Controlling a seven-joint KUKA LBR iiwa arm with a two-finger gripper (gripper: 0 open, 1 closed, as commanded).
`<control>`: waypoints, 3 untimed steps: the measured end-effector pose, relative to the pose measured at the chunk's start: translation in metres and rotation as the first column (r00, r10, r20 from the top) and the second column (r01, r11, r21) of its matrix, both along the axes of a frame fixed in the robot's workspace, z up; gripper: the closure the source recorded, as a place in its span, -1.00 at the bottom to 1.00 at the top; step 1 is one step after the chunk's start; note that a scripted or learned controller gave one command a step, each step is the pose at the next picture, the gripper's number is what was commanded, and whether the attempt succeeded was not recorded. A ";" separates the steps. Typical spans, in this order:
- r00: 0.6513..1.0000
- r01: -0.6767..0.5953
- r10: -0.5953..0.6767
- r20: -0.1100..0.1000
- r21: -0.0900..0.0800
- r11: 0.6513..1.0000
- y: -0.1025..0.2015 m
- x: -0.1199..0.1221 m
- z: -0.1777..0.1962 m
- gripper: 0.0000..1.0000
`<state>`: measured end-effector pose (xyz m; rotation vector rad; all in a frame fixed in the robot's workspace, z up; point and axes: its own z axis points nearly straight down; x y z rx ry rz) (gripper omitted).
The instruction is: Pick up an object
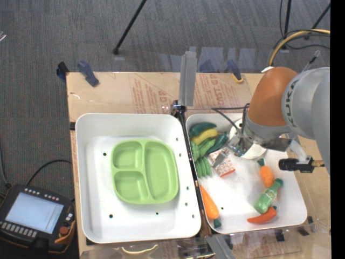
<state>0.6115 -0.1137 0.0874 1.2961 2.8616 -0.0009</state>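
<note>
Grey two-finger gripper (228, 156) sits low in right shallow white bin (291, 198), touching small red-and-white carton (224, 164). Finger spread: cannot tell. Left white bin (91, 144) holds a green divided plastic plate (144, 171).

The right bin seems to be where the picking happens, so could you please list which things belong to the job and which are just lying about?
Job: gripper, small red-and-white carton, green bottle, orange carrot, red pepper, right bin.

Lying about: green divided plate, left bin, teach pendant, tripod leg.

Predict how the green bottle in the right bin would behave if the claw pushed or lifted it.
The green bottle lies on its side, so a sideways push would probably roll it. It looks like smooth, glossy plastic, likely light, stiff and a bit slippery. The red pepper touching its base and the orange carrot by its cap might get nudged.
</note>
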 end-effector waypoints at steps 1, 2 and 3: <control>0.983 0.183 -0.183 0.003 -0.006 0.983 0.005 -0.046 0.001 -1.00; 0.955 0.296 -0.295 0.014 -0.012 0.955 0.012 -0.031 0.003 -1.00; 0.905 0.426 -0.426 0.005 -0.005 0.905 0.012 -0.053 0.001 -1.00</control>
